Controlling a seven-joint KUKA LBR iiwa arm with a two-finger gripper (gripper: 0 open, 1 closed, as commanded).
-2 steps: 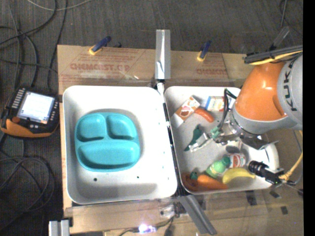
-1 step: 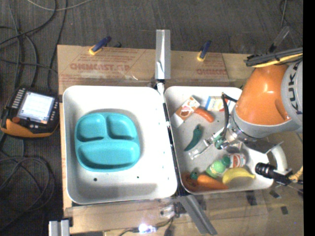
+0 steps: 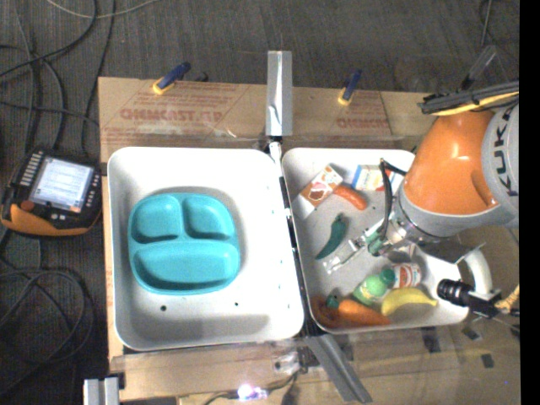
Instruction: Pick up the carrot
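The carrot [image 3: 361, 313] is orange with a dark green stub at its left end. It lies along the front wall of the right bin [image 3: 295, 226], partly under a banana [image 3: 411, 300]. My gripper [image 3: 354, 248] hangs over the middle of that bin, behind and above the carrot and apart from it. Nothing shows in its grasp. The arm's orange band and grey wrist cover the bin's right side.
Around the gripper lie a green pepper [image 3: 332, 235], an orange-red sausage-like piece [image 3: 350, 197], two small boxes [image 3: 322, 185], a green bottle [image 3: 372, 288] and a red-labelled can [image 3: 408, 275]. The left bin [image 3: 122, 310] holds a turquoise divided plate [image 3: 186, 241].
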